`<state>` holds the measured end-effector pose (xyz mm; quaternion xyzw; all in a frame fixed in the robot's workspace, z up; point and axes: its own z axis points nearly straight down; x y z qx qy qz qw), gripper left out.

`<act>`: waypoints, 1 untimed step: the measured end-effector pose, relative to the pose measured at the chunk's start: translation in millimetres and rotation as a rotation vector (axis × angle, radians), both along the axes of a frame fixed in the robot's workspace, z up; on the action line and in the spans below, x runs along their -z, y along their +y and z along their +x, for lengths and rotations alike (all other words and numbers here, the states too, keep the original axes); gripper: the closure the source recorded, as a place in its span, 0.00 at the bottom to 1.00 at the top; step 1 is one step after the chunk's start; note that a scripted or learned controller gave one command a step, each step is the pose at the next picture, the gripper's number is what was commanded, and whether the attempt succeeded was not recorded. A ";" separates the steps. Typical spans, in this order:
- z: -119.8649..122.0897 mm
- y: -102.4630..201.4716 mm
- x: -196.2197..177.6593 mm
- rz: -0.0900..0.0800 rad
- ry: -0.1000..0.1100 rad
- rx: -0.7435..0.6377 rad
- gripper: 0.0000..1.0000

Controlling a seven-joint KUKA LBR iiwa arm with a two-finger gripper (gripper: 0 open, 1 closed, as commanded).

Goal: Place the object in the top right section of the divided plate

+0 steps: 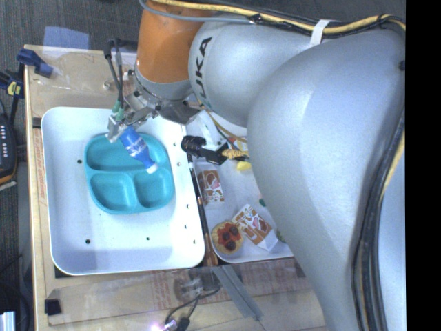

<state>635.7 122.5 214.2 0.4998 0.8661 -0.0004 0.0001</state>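
Observation:
A blue divided plate [114,193] lies in the left white bin [69,247], with one wide section at the top and two smaller ones below. My gripper [120,121] hangs over the plate's upper edge, shut on the top end of a blue bottle [138,150] with a white label. The bottle slants down and to the right. Its lower end reaches over the right part of the plate, near the ridge between sections. Whether that end touches the plate is unclear.
The right bin [215,254], mostly hidden under the arm, holds a small toy pizza [227,236] and printed packets [253,224] [212,185]. The arm's grey body covers the right half of the view. Wooden bench edges frame the bins.

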 end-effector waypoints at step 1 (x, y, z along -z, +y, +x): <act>20.3 26.6 38.1 0.000 -0.001 -0.185 1.00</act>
